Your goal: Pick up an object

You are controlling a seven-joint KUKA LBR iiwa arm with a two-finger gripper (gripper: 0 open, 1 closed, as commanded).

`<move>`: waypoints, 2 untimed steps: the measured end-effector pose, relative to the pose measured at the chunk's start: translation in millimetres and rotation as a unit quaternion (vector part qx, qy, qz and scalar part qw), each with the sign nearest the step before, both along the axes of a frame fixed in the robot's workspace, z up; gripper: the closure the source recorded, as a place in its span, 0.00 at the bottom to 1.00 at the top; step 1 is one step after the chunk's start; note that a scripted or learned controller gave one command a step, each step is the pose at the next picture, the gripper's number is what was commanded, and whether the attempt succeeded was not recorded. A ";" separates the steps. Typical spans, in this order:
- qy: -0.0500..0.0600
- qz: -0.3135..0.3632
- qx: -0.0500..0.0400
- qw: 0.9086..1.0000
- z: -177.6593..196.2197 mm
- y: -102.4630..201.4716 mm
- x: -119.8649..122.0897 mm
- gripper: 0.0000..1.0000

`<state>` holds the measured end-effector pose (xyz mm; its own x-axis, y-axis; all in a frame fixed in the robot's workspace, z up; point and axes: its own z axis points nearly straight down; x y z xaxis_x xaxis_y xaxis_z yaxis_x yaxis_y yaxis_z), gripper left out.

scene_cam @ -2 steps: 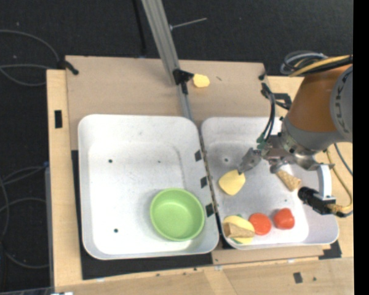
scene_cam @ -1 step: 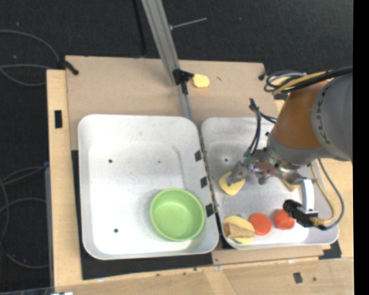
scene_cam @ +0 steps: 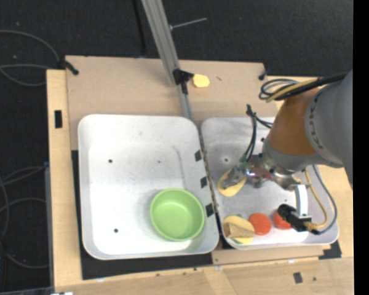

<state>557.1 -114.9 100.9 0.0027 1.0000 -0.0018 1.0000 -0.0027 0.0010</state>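
My gripper (scene_cam: 236,177) is low in the right bin (scene_cam: 234,134), near its left wall, at the end of the grey arm with the orange band (scene_cam: 292,128). A yellow banana-like piece (scene_cam: 229,187) lies right under the gripper tip and is partly covered by it. Whether it is gripped is not visible. Along the front of the same bin sit a yellow and tan object (scene_cam: 240,228), an orange-red ball (scene_cam: 260,224) and a second red piece (scene_cam: 283,221) beside a black part.
A green bowl (scene_cam: 177,214) stands in the left bin (scene_cam: 111,140) near its front right corner. A small yellow object (scene_cam: 201,80) lies on the bench behind the bins, next to a slanted metal pole (scene_cam: 166,42). Cables hang around the wrist.
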 end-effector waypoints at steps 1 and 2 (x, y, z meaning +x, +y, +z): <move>-0.003 -0.002 0.001 1.000 13.4 0.2 2.2 1.00; -0.003 0.000 0.000 1.000 74.3 -9.0 4.9 1.00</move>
